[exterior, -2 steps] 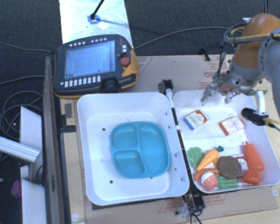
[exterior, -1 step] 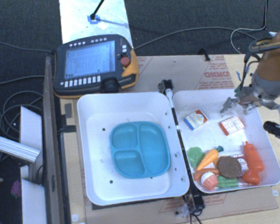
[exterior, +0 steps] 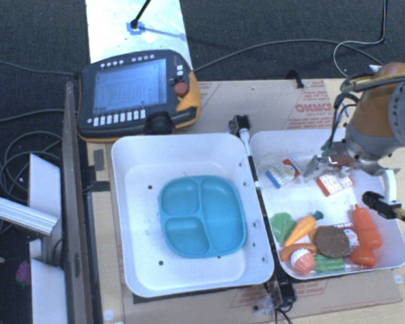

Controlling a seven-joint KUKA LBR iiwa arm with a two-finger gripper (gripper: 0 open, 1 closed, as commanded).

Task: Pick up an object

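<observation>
2 bins on the desk, claw (exterior: 328, 162) low in the right bin (exterior: 398, 248)

Whether it is open or closed I cannot tell; it hangs between blue-white packet (exterior: 282, 173) and red-white packet (exterior: 334, 183), likely choosing 1.

A red-and-white packet (exterior: 334, 183) lies flat in the right bin (exterior: 399, 252). A blue-and-white carton (exterior: 282, 173) sits near it, apart. Toy foods (exterior: 328, 242) cluster along the front wall.

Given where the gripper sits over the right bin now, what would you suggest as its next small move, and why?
Probably lower straight down. The gripper hovers between the blue-and-white packet and the red-and-white packet in the right bin, apparently holding nothing; the red-and-white one lies nearest.
</observation>
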